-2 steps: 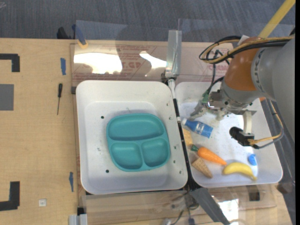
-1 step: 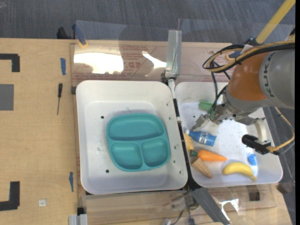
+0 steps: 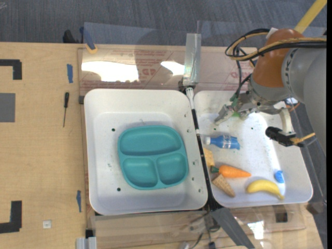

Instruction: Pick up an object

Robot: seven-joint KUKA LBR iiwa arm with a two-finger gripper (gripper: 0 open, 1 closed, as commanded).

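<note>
Approach step: grey two-finger claw [image 3: 226,113], fingers apart and bare, poised over right bin's far end. Just below: blue-and-white plastic bottle [image 3: 223,142]. Next: lower, close.

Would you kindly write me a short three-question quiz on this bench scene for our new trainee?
1. True or false: the teal plate lies in the right bin.
2. Which lies nearest the banana? A) blue bottle B) carrot C) screwdriver
3. Fill in: the gripper hovers over the ___ bin's far end.

Key: 1 false, it lies in the left bin; 2 B; 3 right.
</note>
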